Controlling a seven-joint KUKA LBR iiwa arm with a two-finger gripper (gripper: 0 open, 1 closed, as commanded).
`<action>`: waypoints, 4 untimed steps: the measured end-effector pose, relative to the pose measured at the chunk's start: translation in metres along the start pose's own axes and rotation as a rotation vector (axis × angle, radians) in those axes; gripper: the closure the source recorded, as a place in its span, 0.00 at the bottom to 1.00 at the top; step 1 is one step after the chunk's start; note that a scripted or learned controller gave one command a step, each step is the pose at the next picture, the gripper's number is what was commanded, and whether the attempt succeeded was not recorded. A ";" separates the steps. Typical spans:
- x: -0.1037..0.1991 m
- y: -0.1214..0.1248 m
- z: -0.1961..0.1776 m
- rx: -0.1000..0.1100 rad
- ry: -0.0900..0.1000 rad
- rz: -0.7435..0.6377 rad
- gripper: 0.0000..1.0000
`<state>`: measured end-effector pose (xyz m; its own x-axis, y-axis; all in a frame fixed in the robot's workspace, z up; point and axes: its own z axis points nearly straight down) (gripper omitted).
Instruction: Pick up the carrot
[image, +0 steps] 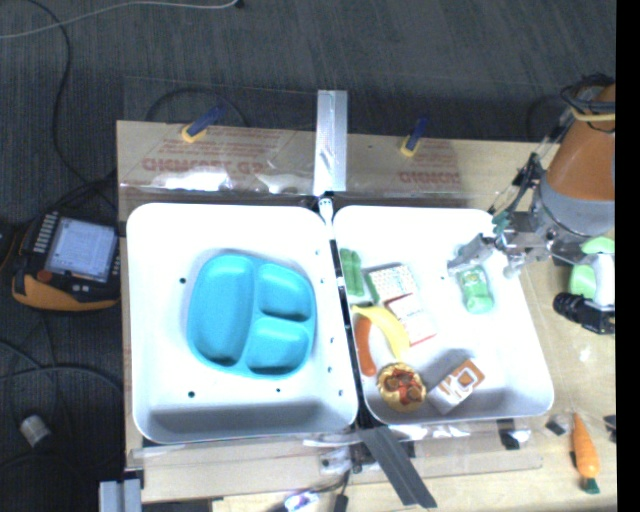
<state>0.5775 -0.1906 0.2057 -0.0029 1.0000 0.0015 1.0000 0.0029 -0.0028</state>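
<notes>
We see faint red lettering, unreadable, on the bench's clear plastic sheet, the grey arm's gripper over the right white bin, grip state unclear, slim orange carrot beside the yellow banana.

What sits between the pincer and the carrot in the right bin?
In the camera view, the white cards and the banana lie between the pincer and the carrot, which rests against the bin's left wall.
</notes>
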 end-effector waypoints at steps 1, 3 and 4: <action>0.050 -0.043 0.076 0.003 0.000 0.134 0.00; 0.096 -0.074 0.055 0.000 0.001 -0.276 0.00; 0.058 -0.090 -0.070 -0.001 -0.003 -0.680 0.00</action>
<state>0.4872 -0.1327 0.2760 -0.6311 0.7757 -0.0004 0.7757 0.6311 -0.0014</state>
